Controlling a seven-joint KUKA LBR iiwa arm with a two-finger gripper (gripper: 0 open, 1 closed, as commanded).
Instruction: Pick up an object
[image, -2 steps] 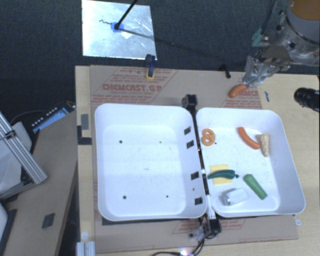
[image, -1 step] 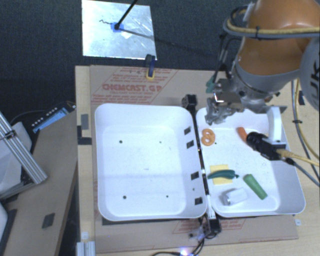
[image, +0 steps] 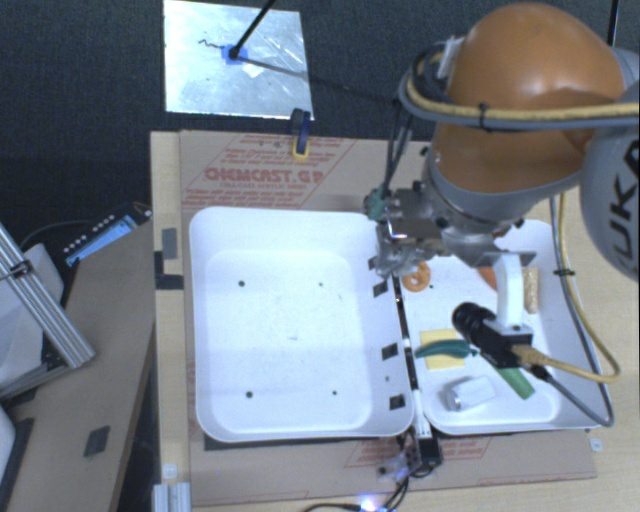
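Note:
My gripper (image: 398, 258) hangs over the near-left corner of the right bin (image: 575, 400), just beside the divider between the bins. An orange ring (image: 416, 278) lies directly beside it, on its right. Further forward in the same bin lie a yellow block (image: 438, 358) with a teal piece (image: 446, 348) on top, a green cylinder (image: 517, 381) and a small silver-grey can (image: 467, 393). A beige stick (image: 530, 290) and an orange piece (image: 486, 277) lie partly under the wrist. The arm's big orange band hides the back of this bin.
The left bin (image: 215, 240) sits beside the right one, their rims meeting at a line of black clips (image: 392, 352). Both rest on a cardboard sheet (image: 265, 165). A foil-like square (image: 237, 60) lies behind the bench.

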